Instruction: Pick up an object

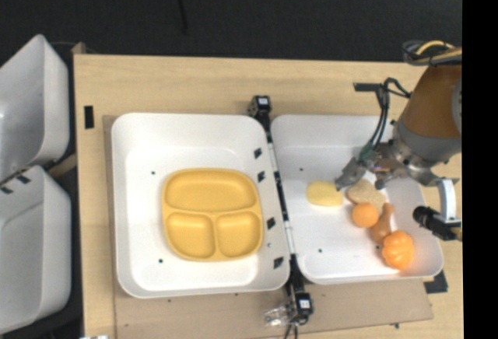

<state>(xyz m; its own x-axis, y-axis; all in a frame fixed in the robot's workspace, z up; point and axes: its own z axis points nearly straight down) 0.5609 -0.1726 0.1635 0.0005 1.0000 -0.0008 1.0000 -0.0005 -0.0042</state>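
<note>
gripper: fingers' state unclear, cannot tell
target: pale yellow lump, looks light, smooth, maybe slippery
grasp: across narrow middle

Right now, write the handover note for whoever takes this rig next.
Gripper: low in the right bin, beside the pale yellow piece; grip state unclear, nothing seen held.
Right bin items: pale yellow piece, tan slice, small orange ball, brown piece, orange pumpkin-like piece.
Left bin: yellow divided tray.
Done: no object lifted.
Left: grasp and lift one object.
</note>
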